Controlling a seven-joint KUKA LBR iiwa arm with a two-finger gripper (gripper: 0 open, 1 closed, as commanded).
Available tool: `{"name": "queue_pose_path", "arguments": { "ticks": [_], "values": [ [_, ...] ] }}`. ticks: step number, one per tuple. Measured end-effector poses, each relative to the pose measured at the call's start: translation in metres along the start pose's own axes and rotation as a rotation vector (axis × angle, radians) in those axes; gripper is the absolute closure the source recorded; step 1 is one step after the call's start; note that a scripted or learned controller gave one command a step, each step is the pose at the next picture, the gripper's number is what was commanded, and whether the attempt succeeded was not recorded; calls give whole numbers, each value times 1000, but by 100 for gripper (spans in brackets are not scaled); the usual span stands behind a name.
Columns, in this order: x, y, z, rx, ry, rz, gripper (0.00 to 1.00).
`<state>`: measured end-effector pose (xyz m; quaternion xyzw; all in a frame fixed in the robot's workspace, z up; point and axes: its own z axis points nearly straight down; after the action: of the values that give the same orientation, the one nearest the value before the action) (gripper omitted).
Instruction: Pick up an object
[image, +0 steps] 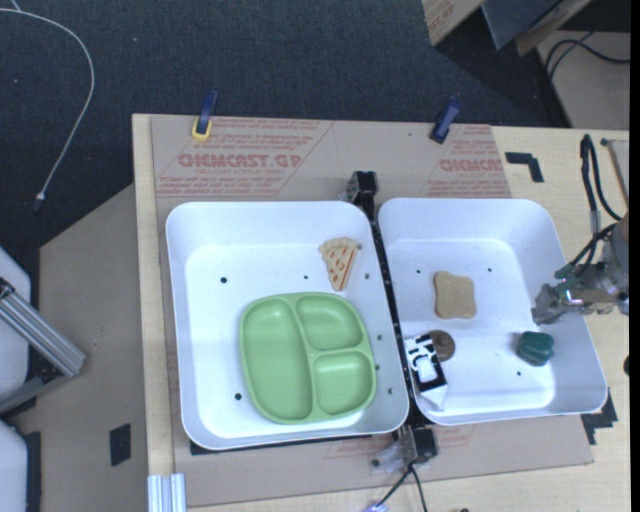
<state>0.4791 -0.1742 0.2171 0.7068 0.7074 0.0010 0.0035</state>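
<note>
Jaws (556, 300) at right bin's (500, 210) right edge; open-or-shut state indiscernible. Teal object (535, 347) just below jaws: likely light, rounded, maybe slippery; grip across middle.

Divided plate (305, 357) in left bin (200, 300), cookie (454, 295) in right bin (500, 225)

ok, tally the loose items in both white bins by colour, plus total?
Green: 2, the divided green plastic plate and the small dark green block.
Tan/brown: 3, the waffle-patterned wedge, the tan bread-shaped slice and the small brown round piece.
Black-and-white: 1, the printed card.
Total: 6.
</note>
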Motion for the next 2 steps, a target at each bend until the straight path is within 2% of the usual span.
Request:
{"name": "queue_pose_path", "arguments": {
  "ticks": [1,2],
  "values": [
    [-2,2,-43,-1,0,-1,100],
    [52,25,-46,3,4,-6,100]
  ]
}}
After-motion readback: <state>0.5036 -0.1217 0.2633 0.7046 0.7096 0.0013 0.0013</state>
